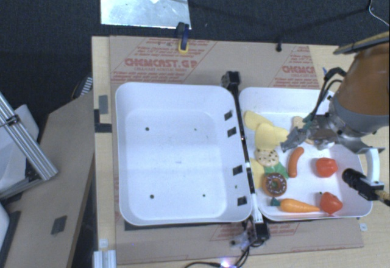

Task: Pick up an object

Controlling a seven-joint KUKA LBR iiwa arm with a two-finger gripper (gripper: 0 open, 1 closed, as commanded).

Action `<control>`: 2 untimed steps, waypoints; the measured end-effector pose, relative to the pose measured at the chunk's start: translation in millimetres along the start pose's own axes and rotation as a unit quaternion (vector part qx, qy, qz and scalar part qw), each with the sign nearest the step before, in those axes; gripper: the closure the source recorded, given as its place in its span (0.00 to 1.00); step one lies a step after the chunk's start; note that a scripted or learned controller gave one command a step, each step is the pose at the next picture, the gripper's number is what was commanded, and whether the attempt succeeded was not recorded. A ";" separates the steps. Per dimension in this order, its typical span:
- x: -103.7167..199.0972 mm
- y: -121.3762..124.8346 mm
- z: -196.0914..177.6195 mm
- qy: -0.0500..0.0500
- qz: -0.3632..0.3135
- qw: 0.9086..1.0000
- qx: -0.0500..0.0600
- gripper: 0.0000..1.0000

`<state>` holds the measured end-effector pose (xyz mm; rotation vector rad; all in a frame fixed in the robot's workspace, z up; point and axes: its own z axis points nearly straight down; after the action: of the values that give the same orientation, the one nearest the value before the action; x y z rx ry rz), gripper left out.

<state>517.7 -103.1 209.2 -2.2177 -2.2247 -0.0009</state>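
- The gripper [303, 134] hangs low over the right bin [286, 95], near its middle, with the grey arm and its orange band reaching in from the right
- Its dark fingers [294, 137] point down and to the left, their tips just beside the upper end of the red sausage [295, 161]; whether they are spread or closed cannot be told, and nothing shows between them
- Every candidate lies in the right bin: yellow pieces [263, 130] at the left, a speckled biscuit [266, 156], a doughnut [275, 184], a carrot [298, 205] along the front wall, and two red tomatoes [326, 167]
- The left bin [177, 93] holds none of these
- Judged from this, the step is the approach before a grasp, with the sausage or a yellow piece the likeliest target
- The next move calls for centring over one item, then a straight descent that avoids nudging its close neighbours
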 end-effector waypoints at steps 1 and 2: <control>5.7 -16.2 82.4 0.001 0.001 1.000 0.004 0.00; 4.8 -13.8 78.3 0.000 0.001 1.000 0.000 0.00</control>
<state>503.9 -98.2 130.9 -2.2206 -2.2228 -0.0008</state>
